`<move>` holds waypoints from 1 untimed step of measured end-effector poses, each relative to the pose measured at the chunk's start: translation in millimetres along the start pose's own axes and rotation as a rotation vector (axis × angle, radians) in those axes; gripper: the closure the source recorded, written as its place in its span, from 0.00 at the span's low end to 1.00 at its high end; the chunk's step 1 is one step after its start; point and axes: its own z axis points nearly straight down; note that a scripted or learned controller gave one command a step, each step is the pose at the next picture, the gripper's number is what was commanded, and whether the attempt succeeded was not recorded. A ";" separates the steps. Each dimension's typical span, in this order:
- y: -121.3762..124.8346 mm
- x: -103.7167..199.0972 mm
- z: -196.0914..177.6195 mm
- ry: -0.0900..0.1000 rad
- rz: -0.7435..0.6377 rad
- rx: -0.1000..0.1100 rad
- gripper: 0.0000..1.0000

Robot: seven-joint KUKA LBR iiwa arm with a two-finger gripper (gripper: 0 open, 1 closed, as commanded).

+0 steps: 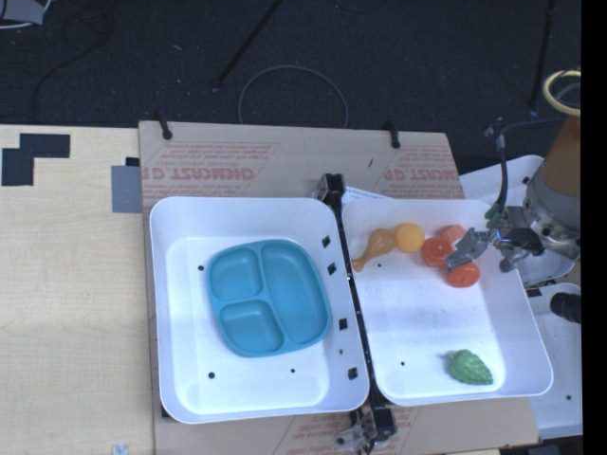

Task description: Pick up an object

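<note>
The right bin (427,349) holds an orange drumstick-shaped toy (376,247), an orange ball (410,237), two red tomato-like pieces (437,250) (463,275) and a green leafy toy (470,367). My gripper (487,254) hovers at that bin's upper right edge, just right of the red pieces. Its fingers (468,249) stand apart with nothing between them, so it is open. One finger lies close above the lower red piece.
In the left bin (180,254) lies a blue divided plate (266,296). A black clip rail (343,282) joins the two bins. Cardboard sits under the bins, with a wooden bench surface to the left.
</note>
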 end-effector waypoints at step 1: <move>2.0 -0.2 -5.3 -0.002 -0.001 -0.010 0.00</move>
